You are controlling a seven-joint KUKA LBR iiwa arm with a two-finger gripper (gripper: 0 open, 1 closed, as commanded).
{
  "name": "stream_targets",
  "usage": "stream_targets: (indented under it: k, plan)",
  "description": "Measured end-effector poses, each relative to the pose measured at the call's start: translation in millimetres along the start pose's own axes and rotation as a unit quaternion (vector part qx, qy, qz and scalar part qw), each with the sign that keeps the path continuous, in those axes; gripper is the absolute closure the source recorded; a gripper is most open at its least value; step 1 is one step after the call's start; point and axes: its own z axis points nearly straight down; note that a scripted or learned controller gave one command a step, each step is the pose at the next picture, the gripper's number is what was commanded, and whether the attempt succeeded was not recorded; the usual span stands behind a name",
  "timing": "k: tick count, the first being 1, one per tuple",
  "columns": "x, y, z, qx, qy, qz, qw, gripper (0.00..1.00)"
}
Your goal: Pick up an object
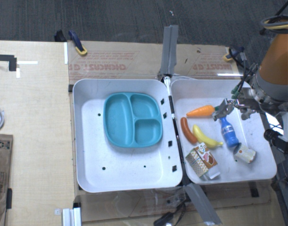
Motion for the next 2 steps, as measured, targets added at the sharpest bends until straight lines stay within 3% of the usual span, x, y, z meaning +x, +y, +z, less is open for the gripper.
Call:
stream_targets:
  k: [1,2]
  plan:
    - [-59.8,19.5,151.5,-0.002,0.000,0.012,0.9999,0.00]
    - [-60.5,19.2,143.0,-0.001,0.000,0.014,0.9999,1.00]
